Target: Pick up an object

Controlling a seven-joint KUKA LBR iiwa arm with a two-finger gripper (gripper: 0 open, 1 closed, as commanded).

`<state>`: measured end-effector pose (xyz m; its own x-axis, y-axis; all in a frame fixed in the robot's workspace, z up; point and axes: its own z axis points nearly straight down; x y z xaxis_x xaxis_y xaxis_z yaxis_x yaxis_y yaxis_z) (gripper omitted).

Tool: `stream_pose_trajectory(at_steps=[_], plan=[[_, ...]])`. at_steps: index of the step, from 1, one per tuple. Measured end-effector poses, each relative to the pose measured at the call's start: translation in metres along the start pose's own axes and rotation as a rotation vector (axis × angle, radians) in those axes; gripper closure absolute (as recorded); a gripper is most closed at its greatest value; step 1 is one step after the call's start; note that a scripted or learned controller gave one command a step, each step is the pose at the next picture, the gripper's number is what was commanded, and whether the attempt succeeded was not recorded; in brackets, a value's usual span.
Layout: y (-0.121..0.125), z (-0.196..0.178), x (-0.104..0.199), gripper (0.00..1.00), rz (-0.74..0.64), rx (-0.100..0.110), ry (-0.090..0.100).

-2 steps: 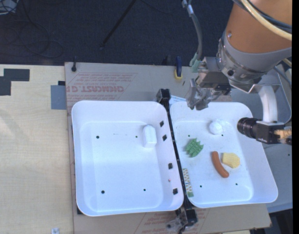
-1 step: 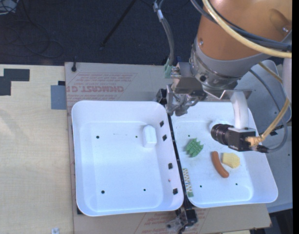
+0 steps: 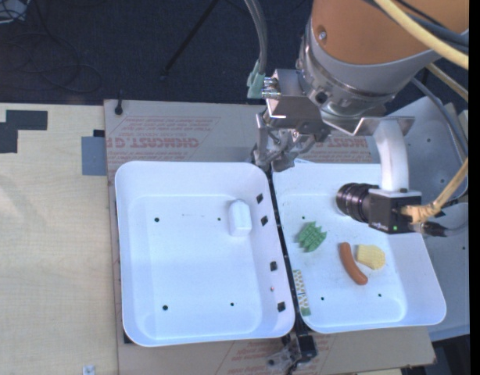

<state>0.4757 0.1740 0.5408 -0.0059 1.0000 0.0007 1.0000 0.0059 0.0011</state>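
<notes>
Open floor around white block

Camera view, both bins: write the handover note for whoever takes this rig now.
Hand: high at the back edge of the bins, over the divider; finger state can't be read; nothing seen held.
Left bin: a small white block.
Right bin: green leafy piece, sausage, yellow piece, a patterned strip along the divider.
Done: no pick visible.
Left: choose an object, descend, grasp, lift.
</notes>
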Motion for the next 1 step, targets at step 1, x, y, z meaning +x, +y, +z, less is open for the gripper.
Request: stream_pose_trajectory(at_steps=[1], plan=[[0.0010,0.0057,0.0712,1.00,-0.001,0.008,-0.003]])
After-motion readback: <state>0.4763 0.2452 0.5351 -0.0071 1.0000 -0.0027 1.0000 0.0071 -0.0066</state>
